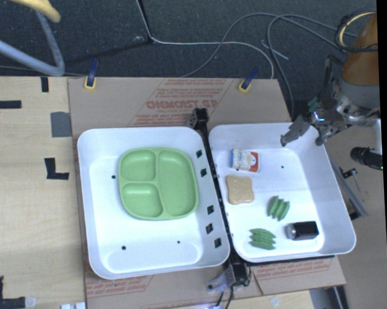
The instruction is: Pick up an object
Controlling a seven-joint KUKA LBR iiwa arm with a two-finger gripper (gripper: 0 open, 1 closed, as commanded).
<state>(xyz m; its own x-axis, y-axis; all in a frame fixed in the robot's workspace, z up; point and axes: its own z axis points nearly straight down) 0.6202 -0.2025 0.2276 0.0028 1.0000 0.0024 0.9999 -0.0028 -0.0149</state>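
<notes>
Nearest the camera, along the front of the right bin [341,240], lie a small black block [302,230] and a green pod-shaped piece [262,238], side by side but apart. Just behind them sits a second green piece [278,208], tilted on a slant. Further back, near the middle of that bin, a tan slice like bread [240,189] lies flat, and just beyond it a small white packet with blue and red print [245,160], its long side running across the view. The left bin [92,187] holds a green divided plate [159,183].

At the far right corner of the right bin the gripper [306,130] hangs above the rim, its two fingers spread apart and nothing between them. Everything worth picking lies to the view's left of it and toward the camera. The packet is the closest candidate, a short reach leftward and slightly forward; the bread slice comes next along the same line. The black block lies almost straight forward from the gripper, well apart from it. My guess is that the coming move turns on carrying the fingers inward over the bin floor, then dropping them squarely across the packet's short side
</notes>
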